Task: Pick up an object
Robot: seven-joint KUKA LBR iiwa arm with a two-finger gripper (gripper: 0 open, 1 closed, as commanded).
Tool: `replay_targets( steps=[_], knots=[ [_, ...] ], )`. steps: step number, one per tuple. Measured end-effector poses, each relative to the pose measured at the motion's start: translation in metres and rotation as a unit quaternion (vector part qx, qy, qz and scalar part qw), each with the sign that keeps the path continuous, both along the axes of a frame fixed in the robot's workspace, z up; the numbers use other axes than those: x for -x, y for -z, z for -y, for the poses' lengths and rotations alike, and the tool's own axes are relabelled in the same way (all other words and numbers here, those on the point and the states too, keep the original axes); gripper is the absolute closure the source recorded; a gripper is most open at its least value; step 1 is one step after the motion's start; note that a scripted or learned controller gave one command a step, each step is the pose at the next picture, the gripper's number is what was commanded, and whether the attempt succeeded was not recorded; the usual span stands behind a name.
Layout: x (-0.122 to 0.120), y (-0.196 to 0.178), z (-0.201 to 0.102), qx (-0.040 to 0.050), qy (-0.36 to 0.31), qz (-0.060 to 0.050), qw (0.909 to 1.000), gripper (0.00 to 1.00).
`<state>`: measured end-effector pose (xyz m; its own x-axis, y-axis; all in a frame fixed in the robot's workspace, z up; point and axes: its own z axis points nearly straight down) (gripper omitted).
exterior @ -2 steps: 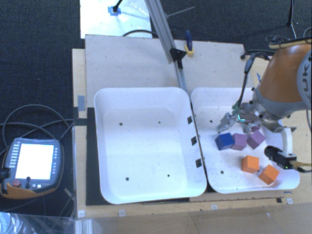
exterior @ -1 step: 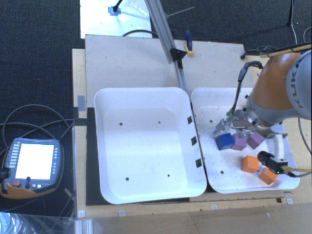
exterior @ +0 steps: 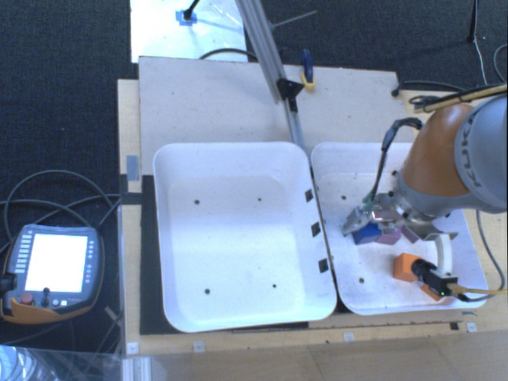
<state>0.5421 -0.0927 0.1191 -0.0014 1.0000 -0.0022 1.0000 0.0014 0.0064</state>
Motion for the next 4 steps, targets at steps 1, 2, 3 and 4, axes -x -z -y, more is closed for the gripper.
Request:
replay_targets(
  steps=[1,2,3,4],
  knots=[
    [-0.005,0.002,0.000,0.0006,-0.001,0.007,1.0000,0.00],
    [-0.006,-0.006,-0.001,0.0000,-0.002,0.007,1.0000,1.00],
    [-0.001,-0.063,-0.008,-0.0009,-0.002,0.000,1.0000,1.00],
    [-0.003,-0.117,-0.008,-0.0006,-0.002,0.001,1.0000,1.00]
  ],
)
